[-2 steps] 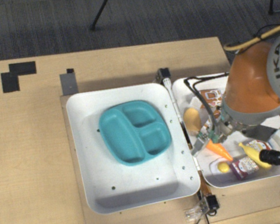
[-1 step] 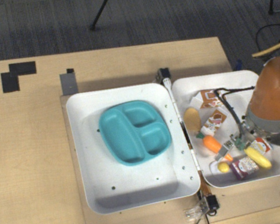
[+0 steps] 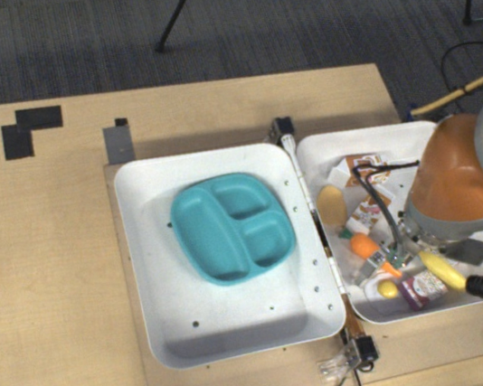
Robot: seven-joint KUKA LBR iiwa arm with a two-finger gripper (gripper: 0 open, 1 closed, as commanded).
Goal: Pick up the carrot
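Well left of end effector [image 3: 396, 249]: teal divided tray [image 3: 232, 227] in left bin [image 3: 159, 275]. Just left of end effector: carrot [image 3: 361, 246] lying loose in right bin [image 3: 333, 149], beside beige item [image 3: 331, 204]. Below-right of end effector: banana [image 3: 442, 268]. Finger opening not discernible.

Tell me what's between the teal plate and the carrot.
In the camera view: bare white floor of the left bin, then the bins' adjoining walls, between the teal plate and the carrot.

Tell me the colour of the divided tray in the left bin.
Teal, a light blue-green, seen clearly in the camera view: the divided tray sits in the left bin.
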